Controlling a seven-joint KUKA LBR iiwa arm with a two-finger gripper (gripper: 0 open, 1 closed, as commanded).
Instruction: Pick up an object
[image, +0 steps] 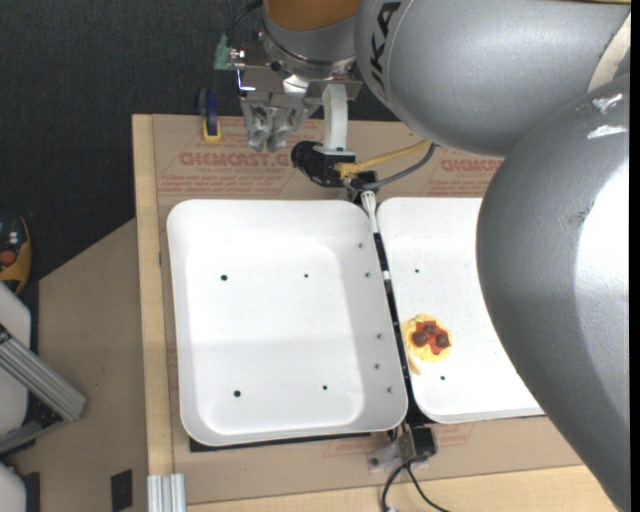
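Yellow-red object (430, 340) in rt white bin (450, 400), brown bench (160, 160), dark floor.

A small flat yellow object (430, 340) with dark red spots lies in the right bin (450, 400), near its left wall.

Both white bins, left bin (200, 330) and right bin (450, 390), look like smooth moulded plastic with a soft satin sheen, lying on a matt tan board (160, 190) printed in red. The arm (540, 200), filling the upper right of the frame, has a smooth grey semi-gloss shell with bright highlights and a glossy orange band (305, 12). The gripper (268, 125) at top centre looks like dull bare metal.
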